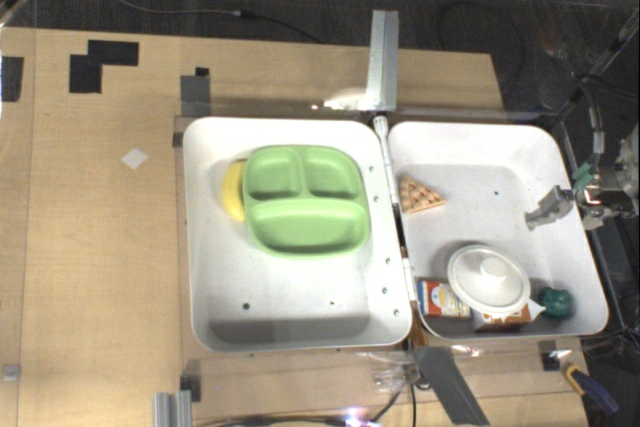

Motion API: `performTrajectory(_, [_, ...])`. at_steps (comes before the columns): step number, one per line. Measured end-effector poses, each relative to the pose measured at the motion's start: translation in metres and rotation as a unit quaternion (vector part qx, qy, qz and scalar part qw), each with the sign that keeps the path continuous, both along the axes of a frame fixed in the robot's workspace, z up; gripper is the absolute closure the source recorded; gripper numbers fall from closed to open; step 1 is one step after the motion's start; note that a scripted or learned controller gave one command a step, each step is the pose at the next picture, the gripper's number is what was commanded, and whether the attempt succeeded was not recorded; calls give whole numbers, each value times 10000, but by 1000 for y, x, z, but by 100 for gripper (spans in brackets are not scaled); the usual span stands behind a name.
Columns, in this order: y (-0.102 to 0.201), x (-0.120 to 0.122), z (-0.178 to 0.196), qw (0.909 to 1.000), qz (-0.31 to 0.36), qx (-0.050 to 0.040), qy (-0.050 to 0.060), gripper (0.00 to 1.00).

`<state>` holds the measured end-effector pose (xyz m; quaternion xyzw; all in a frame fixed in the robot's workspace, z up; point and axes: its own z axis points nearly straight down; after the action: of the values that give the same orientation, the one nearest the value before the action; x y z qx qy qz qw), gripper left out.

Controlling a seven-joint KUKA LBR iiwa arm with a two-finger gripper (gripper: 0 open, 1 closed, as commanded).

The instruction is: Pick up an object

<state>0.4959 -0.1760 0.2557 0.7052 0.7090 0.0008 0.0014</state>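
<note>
The right bin (pixel 470 150) holds a triangular orange waffle-like piece (pixel 420 195) near its left wall. A round white lidded dish (pixel 487 278) lies at its front, on top of a red box (pixel 440 299). A small teal object (pixel 556 300) sits in the front right corner. In the left bin (pixel 290 315), a green divided plate (pixel 304 198) rests over a yellow object (pixel 232 190). My gripper (pixel 549 208) reaches in over the right bin's right edge. It is apart from every object, and nothing shows between its fingers.
A metal post (pixel 384 55) stands behind the seam between the bins. The wooden bench (pixel 90 215) stretches to the left. Cables and part of the arm (pixel 605 190) crowd the right edge.
</note>
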Motion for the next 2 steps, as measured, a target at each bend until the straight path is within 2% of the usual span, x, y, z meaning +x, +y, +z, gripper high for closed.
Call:
performTrajectory(1, [62,1,-104,9972,742,1,5,0])
performTrajectory(2, [61,2,-104,9973,739,0,1,0])
